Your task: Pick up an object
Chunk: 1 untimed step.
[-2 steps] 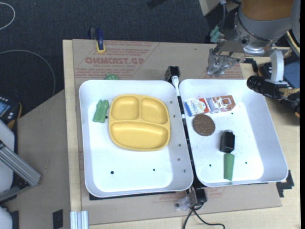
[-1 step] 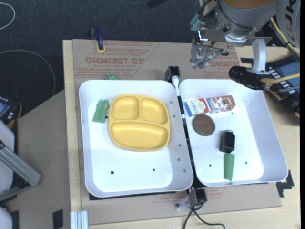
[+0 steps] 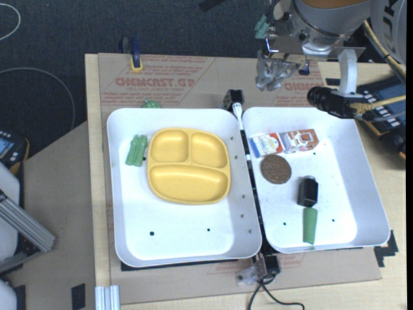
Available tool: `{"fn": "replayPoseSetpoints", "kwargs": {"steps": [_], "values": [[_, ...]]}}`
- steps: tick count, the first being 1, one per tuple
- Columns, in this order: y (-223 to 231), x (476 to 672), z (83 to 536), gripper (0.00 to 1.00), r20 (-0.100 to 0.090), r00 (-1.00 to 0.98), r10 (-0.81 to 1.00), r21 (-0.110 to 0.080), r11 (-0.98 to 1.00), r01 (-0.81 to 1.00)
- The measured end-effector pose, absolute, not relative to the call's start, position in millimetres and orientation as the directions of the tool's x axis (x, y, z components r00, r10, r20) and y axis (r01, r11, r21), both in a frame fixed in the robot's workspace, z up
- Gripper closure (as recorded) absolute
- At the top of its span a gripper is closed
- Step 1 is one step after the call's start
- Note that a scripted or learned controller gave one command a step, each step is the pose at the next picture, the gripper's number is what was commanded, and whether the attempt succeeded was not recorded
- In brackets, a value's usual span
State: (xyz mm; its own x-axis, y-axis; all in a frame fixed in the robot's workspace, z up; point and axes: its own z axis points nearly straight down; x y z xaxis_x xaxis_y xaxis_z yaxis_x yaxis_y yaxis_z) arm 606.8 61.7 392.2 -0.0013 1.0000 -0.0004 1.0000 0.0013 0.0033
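My gripper [image 3: 271, 77] hangs above the bench just behind the right bin [image 3: 361, 173], near its far-left corner, with nothing seen between its fingers. In the right bin lie a red, white and blue packet [image 3: 284, 142], a brown round disc [image 3: 275, 169], a small black block [image 3: 308, 192] and a green stick [image 3: 310, 225]. The left bin [image 3: 129, 225] holds a yellow divided plate [image 3: 189, 165] and a green ridged piece [image 3: 136, 150] to its left.
A black fixture [image 3: 326, 100] juts in behind the right bin's far edge. A blue and yellow clamp [image 3: 135, 53] sits at the board's far-left corner. Grey framing [image 3: 26, 228] stands at the left of the bench.
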Motion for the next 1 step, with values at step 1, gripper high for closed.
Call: {"fn": "replayPoseSetpoints", "kwargs": {"steps": [1], "values": [[34.9, 566.6, 359.3, 1.0, -0.001, 0.004, 1.0, -0.006, -0.004, 1.0]]}}
